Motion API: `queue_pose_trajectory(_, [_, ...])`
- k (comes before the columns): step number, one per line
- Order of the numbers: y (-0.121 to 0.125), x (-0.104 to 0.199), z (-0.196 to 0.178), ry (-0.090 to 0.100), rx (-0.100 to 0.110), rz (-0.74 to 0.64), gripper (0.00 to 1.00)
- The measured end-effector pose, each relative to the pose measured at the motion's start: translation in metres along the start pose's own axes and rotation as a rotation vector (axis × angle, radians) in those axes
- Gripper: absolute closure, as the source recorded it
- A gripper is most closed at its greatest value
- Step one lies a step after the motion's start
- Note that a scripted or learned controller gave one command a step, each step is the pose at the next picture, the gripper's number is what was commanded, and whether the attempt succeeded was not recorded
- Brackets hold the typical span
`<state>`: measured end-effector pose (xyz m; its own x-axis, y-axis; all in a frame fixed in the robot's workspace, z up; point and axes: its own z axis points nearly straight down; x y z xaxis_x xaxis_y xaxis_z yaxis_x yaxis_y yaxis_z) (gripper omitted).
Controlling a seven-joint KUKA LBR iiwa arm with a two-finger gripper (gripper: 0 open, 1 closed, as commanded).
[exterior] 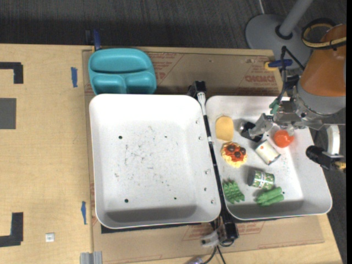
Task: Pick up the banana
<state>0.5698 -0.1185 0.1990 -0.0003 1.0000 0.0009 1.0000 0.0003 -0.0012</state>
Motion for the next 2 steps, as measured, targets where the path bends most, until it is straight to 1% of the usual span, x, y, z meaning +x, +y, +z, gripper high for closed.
queue_pose_trajectory(1, [-0.048,0.025,0.114,0.000,0.000,0.044,0.00])
queue_pose_trajectory(2, [-0.090,0.094,0.015,-0.001,-0.001,0.277,0.00])
